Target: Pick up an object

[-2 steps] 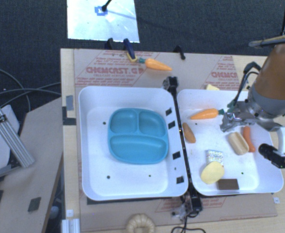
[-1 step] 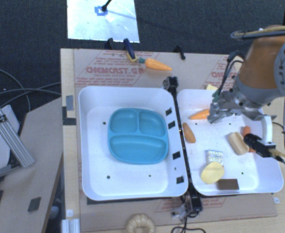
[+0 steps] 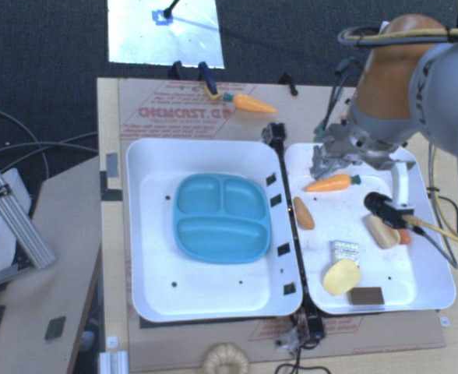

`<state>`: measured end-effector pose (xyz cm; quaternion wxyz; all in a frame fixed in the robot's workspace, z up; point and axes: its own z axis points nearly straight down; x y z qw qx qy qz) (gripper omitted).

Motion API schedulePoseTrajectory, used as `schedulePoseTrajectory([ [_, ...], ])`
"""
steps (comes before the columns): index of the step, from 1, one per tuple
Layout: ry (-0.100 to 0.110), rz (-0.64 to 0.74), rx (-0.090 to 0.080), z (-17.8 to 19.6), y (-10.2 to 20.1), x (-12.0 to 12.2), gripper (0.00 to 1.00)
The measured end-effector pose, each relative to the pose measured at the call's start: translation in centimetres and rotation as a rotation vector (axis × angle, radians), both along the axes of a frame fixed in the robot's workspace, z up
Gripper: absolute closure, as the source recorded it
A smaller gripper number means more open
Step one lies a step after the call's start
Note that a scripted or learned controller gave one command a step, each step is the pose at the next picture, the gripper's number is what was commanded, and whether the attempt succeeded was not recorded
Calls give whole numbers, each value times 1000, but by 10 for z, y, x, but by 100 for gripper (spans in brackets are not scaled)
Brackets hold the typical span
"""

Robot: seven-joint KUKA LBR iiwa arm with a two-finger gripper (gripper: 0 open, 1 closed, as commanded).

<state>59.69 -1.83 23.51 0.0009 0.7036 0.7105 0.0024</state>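
Note:
My gripper (image 3: 322, 164) hangs low over the back left part of the right bin (image 3: 431, 287). It is just above and behind the left end of an orange carrot with a green tip (image 3: 330, 183). Nothing shows as held. A small orange-brown sausage (image 3: 303, 213) lies by the bin's left wall. Further forward are a white packet (image 3: 344, 250), a yellow rounded piece (image 3: 340, 276) and a flat brown block (image 3: 366, 295). A tan bread roll (image 3: 382, 231) with a red bit (image 3: 403, 237) beside it lies at the right.
The left bin (image 3: 151, 287) holds a blue divided plate (image 3: 221, 216). A second carrot (image 3: 248, 103) lies on the cardboard behind the bins. A pale ring (image 3: 226, 359) sits at the front edge below the bins. The divider (image 3: 283, 209) between the bins carries black clips.

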Motion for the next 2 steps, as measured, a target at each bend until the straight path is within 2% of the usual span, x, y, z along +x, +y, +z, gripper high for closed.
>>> schedulePoseTrajectory([
  [1,1,-4,-3,-18,16,21,100],
  [2,1,-4,-2,-1,18,23,100],
])
